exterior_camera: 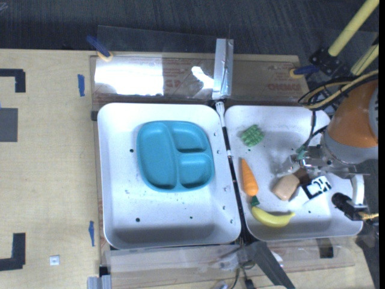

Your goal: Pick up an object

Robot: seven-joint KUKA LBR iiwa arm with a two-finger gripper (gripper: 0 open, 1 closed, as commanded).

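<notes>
**Mara:** Where did the tool (299, 168) stand at that moment?

**Ivo:** It hung low in the right bin (274, 120), reaching in from the right side. The grey arm (355, 152) with its orange band sat just behind it, wrist bent down toward the bin floor.

**Mara:** And the thing to be picked?

**Ivo:** The likeliest one was the tan block (286, 188), which lay right under the tool, touching or nearly touching it. A carrot (249, 178) lay a little beyond the tool, toward the divider, and a banana (272, 217) lay in front of the block, near the bin's front wall. A green piece (252, 135) sat farther off, toward the back.

**Mara:** Was the tool clenched on the block?

**Ivo:** That could not be told. Cables and the wrist covered that part, so whether it was released or gripping stayed unclear.

**Mara:** How should the step have been done well, then?

**Ivo:** As a judgement: it needed to centre over the block, come straight down and close across the block's narrow sides, then lift vertically. The banana and carrot were near enough that a slanted approach could nudge them or catch two things at once.

**Mara:** And the other bin?

**Ivo:** The left bin (114, 179), well away from the tool, held a blue divided tray (174, 155).
</notes>
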